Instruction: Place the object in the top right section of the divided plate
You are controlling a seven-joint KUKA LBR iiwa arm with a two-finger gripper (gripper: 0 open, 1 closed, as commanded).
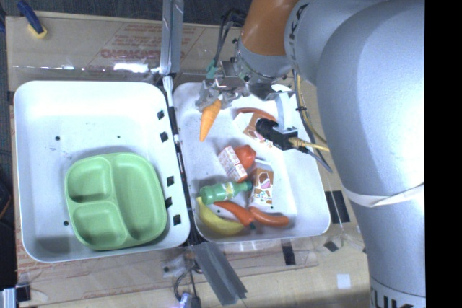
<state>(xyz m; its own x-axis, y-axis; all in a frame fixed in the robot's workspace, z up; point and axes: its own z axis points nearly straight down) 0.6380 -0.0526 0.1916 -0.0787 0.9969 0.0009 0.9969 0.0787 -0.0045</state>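
On the left of my feed sits the left white bin [43, 155], and in it the pale green divided plastic plate [115, 200], lying flat toward the bin's near side. Its top right section, as I see it, is the compartment on the plate's far right, nearest the divider between the bins.

Moving right, the right white bin [310, 184] holds the clutter: a green-capped bottle [224, 191], a yellow banana [220, 225], a red-orange pepper-like piece [263, 216], and small printed cartons [232, 162] near the middle.

At the far end of that bin the gripper [214, 94] hangs below the grey arm [375, 119], and the small orange carrot [208, 119] hangs point-down directly under it, its thick end up at the fingertips. The fingers look closed narrowly on that thick end, so I judge the carrot is held, though the contact is small and partly shadowed.

My judgement of the step: carrying the carrot across to the plate. To do it well I would keep it high enough to clear the raised rims between the bins, travel left and toward the near side, and centre the dangling tip over the far right compartment before lowering. Since the carrot hangs long below the grip, it could swing or tip across a ridge, so I would release low and slowly.
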